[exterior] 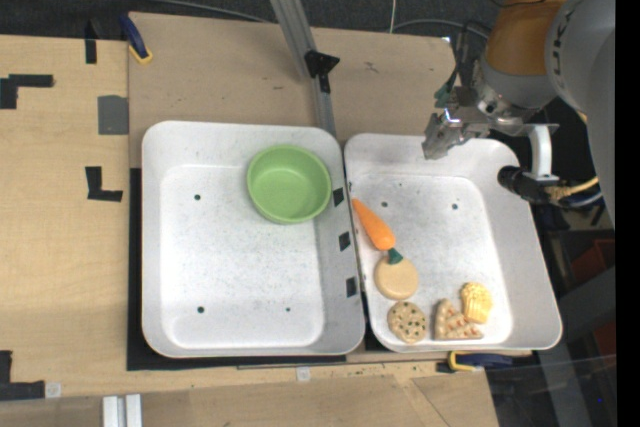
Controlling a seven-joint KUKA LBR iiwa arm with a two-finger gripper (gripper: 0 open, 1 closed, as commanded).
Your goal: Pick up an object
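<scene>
Arm (560, 25) enters from the right (orange band above wrist). Gripper (438, 147) points downward, nothing between its fingers.

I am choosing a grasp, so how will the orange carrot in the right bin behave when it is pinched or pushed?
The carrot looks like smooth, stiff toy plastic, so probably light and slippery. Its tapered, round shape may roll or pivot when pushed.

Wooden bench (220, 65) carries two white bins side by side: left bin (160, 245), right bin (520, 255).
</scene>
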